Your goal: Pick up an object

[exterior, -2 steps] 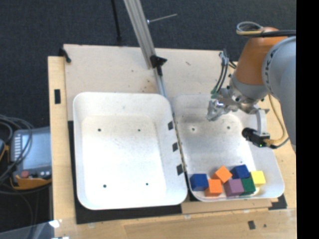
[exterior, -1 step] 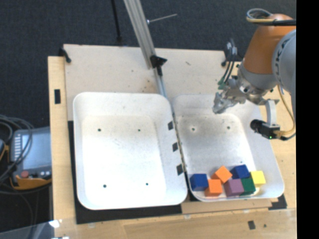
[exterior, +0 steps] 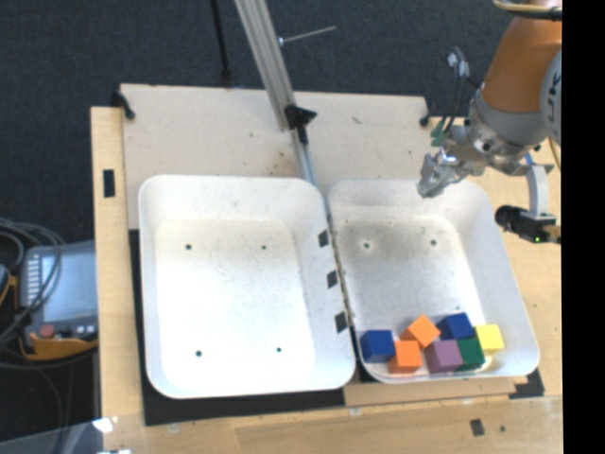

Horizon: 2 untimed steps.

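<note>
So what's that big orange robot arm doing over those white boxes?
The arm's gripper hangs above the far edge of the right bin, holding nothing that can be seen. Its job is to pick something up. The colored blocks sit bunched in that bin's near corner: two blue, two orange, a purple, a green and a yellow. The left bin sits beside it.
</note>
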### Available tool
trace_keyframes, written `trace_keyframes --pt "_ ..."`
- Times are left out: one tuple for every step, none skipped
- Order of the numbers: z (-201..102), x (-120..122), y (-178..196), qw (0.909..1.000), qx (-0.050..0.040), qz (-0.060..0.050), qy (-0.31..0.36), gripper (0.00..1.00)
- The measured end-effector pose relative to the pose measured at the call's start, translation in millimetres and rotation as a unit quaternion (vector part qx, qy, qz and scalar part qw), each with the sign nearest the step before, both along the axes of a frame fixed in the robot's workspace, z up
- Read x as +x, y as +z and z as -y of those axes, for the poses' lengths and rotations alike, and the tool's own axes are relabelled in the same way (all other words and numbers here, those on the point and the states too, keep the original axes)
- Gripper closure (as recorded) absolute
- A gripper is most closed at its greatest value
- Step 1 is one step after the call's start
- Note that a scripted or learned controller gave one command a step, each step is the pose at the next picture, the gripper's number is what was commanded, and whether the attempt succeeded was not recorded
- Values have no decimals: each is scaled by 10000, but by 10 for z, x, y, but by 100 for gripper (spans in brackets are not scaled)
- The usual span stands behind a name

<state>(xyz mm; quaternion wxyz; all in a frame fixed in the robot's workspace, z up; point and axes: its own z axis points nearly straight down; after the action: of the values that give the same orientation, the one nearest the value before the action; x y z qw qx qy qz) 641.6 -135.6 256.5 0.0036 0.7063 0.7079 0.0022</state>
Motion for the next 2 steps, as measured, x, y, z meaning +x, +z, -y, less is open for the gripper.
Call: trace_keyframes --pt "-538 90 -111 10000 9 -44 17 100" --pt "-1036 145 -221 10000 15 -56 18 100"
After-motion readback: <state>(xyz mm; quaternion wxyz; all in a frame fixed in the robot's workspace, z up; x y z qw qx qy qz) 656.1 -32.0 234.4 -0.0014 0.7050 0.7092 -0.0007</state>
